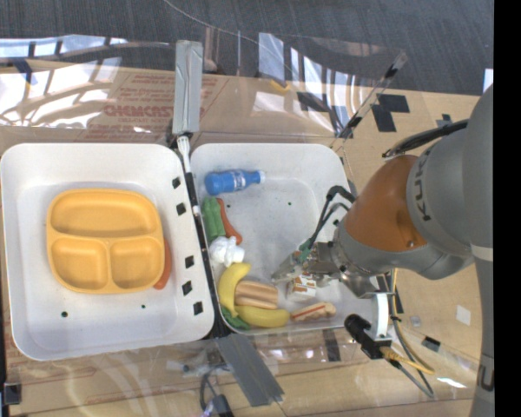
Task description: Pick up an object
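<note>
The right bin (269, 168) holds several toy foods. A blue bottle (233, 182) lies at its far side, and a green vegetable (213, 218) with an orange piece beside it runs along the left wall. Below these sit a white lump (227, 252), a yellow banana (243, 307), a striped bread roll (256, 295) and a hot dog (313, 312). My gripper (302, 272) is low in the bin's near right part, right over a small white and red piece (305, 286). The wrist's orange band (378, 215) is just to the right.
The left bin (17, 233) holds a yellow divided tray (106, 240) with an orange strip at its right edge. Clear plastic sheeting and cardboard lie behind both bins. The arm's grey body covers the right bin's right wall.
</note>
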### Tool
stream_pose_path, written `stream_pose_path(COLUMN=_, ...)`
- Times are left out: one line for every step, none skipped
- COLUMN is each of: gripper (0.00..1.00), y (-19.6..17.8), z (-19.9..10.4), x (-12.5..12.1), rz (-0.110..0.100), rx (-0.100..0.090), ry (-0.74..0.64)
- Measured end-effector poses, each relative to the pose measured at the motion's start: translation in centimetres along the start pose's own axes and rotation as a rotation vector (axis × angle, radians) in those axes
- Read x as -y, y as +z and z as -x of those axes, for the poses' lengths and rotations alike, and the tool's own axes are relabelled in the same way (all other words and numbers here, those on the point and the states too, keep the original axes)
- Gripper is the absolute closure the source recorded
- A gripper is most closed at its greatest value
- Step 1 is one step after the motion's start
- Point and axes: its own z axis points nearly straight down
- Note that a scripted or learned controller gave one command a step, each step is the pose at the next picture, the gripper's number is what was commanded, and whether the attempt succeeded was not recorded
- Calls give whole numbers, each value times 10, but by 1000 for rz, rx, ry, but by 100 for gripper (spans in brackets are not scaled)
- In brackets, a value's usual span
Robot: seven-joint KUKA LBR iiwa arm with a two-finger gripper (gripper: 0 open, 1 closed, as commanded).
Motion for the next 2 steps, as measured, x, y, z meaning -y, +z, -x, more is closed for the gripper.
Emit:
stream_pose_path(gripper=100, y=-11, z=-1, x=-2, rz=3, rx=0, ry=-7)
stream_pose_path(gripper=100, y=-114, z=-56, x=-37, rz=5, rx=-1, ry=36)
